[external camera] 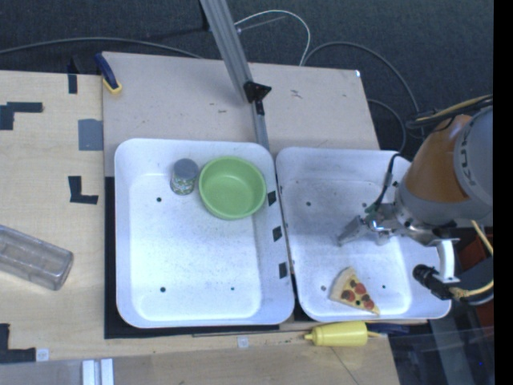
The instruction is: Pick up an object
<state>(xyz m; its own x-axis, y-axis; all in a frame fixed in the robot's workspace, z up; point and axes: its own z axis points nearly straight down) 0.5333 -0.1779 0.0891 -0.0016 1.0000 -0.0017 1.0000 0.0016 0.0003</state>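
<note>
A toy pizza slice (353, 290) lies flat near the front of the right bin (321, 175). My gripper (346, 233) hangs low over that bin's middle, pointing left, a short way behind and above the slice and apart from it. Nothing shows in the gripper. In the left bin (192, 287), a green bowl (232, 187) sits at the back right. A small jar with a grey lid (183, 176) stands just to its left, touching or nearly touching it.
A yellow squeeze bottle (341, 334) lies on the bench just outside the right bin's front rim. A clear plastic container (32, 257) rests on the bench at far left. A grey metal pole (228, 38) slants down to the back of the divide between the bins.
</note>
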